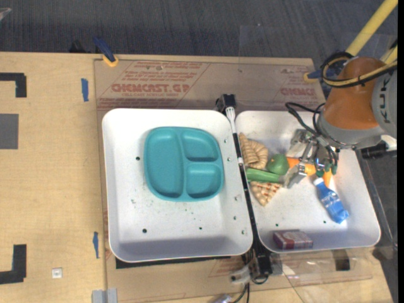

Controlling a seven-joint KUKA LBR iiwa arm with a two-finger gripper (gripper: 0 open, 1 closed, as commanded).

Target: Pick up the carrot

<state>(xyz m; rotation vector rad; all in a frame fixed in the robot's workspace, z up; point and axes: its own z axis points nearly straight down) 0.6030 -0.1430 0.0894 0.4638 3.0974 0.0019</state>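
The carrot (302, 165) is a small orange piece lying in the right bin (360, 232), just right of a green round vegetable (277, 164). My gripper (311, 167) is low over the bin, directly above the carrot and partly covering it. Its fingers (293, 178) look spread, one at the lower left of the carrot and one at the right, so the gripper is open around the carrot. The carrot rests on the bin floor.
Around the carrot lie a ridged tan pastry (255, 150), a long green vegetable (262, 175), a waffle-like wedge (266, 193), a blue packet (332, 205) with an orange piece (326, 181) above it, and a maroon box (291, 238). The left bin (126, 226) holds a teal divided plate (184, 163).
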